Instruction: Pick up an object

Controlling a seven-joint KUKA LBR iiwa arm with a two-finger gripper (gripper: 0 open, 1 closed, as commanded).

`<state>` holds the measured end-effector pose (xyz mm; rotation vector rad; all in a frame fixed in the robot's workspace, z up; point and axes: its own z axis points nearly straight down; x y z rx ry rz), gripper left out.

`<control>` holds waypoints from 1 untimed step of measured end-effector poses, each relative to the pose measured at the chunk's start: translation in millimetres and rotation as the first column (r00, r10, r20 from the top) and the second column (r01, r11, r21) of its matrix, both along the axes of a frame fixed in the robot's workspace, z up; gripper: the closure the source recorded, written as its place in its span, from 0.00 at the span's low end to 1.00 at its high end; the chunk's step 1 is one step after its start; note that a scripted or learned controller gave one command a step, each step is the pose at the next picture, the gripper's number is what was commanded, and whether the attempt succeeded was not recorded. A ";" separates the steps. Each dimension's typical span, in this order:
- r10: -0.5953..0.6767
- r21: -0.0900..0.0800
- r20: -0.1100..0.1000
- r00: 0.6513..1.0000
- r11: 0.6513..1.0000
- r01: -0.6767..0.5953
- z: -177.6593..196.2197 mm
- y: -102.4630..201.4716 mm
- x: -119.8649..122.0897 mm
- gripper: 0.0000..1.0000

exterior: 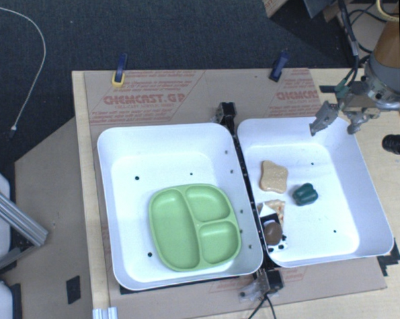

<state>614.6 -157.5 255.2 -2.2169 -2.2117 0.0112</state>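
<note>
Objects to pick sit in the right bin (360,181): a tan sponge-like piece (274,177) toward the left half, a dark green lump (305,194) just beside it to the right, and a brown item (272,230) with a smaller tan scrap (275,206) against the bin's left wall. All lie flat on the floor, apart from each other except the two by the wall, which look touching.

Left bin (121,165) holds only a green divided plate (193,226), lying flat toward the front. Probably too wide and shallow for a two-finger grab, so I'd treat the right bin as the working side.

Gripper (336,121) hangs over the far right corner of the right bin, fingers spread open, nothing between them. Well apart from every item, so no grasp begun yet.

Judgement: green lump is the easiest target, since it's compact, has clear space all round and is away from the walls. The brown item hugs the wall, so a finger could foul on the rim there. The sponge piece is flat and might slip out.

Both bins are clipped to the desk (184,90), so they shouldn't shift.
</note>
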 end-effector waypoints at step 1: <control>0.002 -0.002 0.011 1.000 1.000 -0.002 6.3 0.3 2.2 0.00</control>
